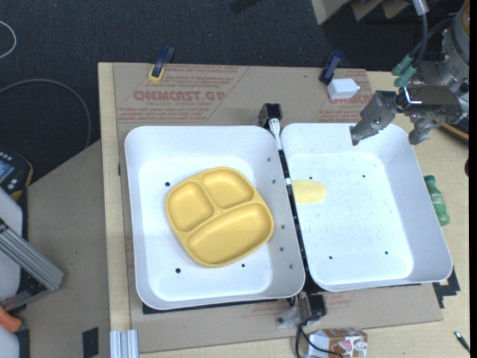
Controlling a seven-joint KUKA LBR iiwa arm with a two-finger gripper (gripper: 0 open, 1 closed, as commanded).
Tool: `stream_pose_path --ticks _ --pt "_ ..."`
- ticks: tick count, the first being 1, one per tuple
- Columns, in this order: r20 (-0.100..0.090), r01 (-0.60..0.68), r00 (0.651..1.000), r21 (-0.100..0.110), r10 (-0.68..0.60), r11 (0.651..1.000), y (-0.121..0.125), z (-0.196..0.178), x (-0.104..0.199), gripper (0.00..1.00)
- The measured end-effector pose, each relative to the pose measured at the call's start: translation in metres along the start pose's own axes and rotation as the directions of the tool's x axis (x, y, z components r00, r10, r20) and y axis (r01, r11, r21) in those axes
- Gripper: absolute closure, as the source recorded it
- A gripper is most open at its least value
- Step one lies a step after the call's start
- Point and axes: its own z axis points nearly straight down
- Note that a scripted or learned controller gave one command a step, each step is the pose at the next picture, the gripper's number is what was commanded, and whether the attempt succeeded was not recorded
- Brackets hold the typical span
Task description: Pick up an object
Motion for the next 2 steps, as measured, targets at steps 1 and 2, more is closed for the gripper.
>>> stream_pose_path --ticks 1,2 --pt "0.003 -0.005 1.000 0.002 0.005 1.000 0.003 -0.007 -0.003 1.00" --pt "0.002 -0.004 1.000 0.016 0.004 1.000 0.001 0.071 0.036 1.00"
